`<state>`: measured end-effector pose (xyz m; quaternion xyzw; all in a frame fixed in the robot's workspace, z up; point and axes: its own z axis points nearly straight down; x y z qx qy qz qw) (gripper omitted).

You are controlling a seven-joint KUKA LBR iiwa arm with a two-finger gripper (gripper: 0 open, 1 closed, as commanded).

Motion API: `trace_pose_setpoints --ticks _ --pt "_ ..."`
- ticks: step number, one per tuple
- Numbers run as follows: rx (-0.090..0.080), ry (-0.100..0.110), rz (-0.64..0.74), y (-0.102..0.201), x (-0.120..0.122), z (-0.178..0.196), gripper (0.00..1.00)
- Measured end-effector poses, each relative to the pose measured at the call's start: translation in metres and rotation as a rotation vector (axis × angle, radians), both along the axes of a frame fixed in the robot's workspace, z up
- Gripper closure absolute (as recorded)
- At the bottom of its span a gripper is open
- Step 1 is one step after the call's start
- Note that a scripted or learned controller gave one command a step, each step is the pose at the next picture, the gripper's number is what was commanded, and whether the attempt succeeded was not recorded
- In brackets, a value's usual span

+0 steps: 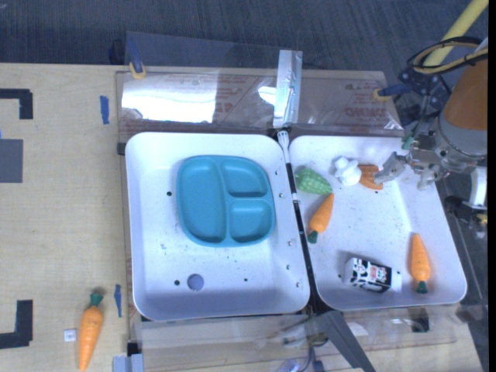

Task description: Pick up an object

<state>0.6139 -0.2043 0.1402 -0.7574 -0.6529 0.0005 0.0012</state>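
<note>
The right bin (446, 231) holds several toys: a green leafy vegetable (313, 181), an orange carrot (320, 214) beside the divider, a white and orange toy (353, 173) near the back, a second carrot (419, 260) at the right, and a black-and-white carton (369, 273) lying at the front. My gripper (408, 170) hangs over the bin's back right corner, just right of the white and orange toy. Its fingers are open, with nothing between them.
The left bin (147, 231) holds a blue divided plate (226, 200) and a small grey disc (194, 283). A third carrot (91, 328) lies on the bench outside, at the front left. Clear panels (209, 91) stand behind the bins.
</note>
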Motion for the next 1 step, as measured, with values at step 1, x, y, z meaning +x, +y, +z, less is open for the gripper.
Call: trace_pose_setpoints --ticks 1 --pt "-0.003 -0.006 -0.23 0.0233 0.0008 0.0418 0.0"
